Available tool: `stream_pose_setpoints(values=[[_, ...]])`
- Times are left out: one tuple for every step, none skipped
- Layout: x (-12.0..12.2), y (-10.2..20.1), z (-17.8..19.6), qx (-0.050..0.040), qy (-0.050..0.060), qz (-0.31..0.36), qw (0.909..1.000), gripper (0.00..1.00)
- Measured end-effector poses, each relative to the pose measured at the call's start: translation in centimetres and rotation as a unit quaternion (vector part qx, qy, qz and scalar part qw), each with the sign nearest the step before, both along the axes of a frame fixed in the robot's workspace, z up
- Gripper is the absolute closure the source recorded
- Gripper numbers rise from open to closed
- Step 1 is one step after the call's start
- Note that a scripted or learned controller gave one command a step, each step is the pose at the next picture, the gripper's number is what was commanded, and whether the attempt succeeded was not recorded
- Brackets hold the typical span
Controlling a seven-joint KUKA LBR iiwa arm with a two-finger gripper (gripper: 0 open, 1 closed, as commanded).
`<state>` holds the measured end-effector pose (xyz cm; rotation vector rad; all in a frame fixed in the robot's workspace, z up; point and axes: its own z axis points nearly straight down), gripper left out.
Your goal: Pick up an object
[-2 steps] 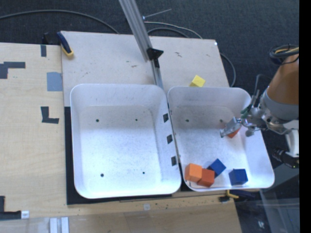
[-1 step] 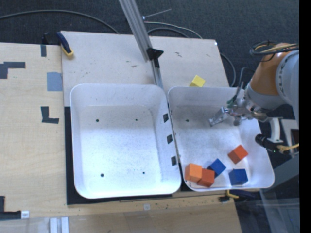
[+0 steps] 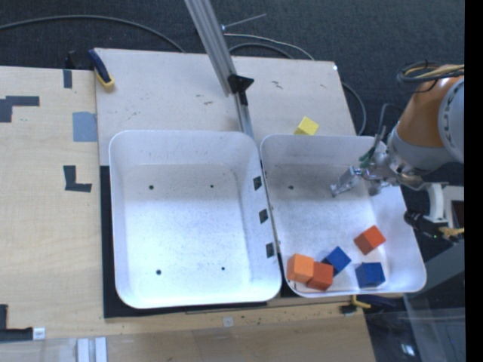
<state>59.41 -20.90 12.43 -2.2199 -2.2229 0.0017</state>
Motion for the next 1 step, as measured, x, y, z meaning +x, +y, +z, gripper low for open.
stream_pose_setpoints(values=[[-5.68, -0.05, -3.48, 0.001, 0.004, -0.001, 1.0, 0.0]])
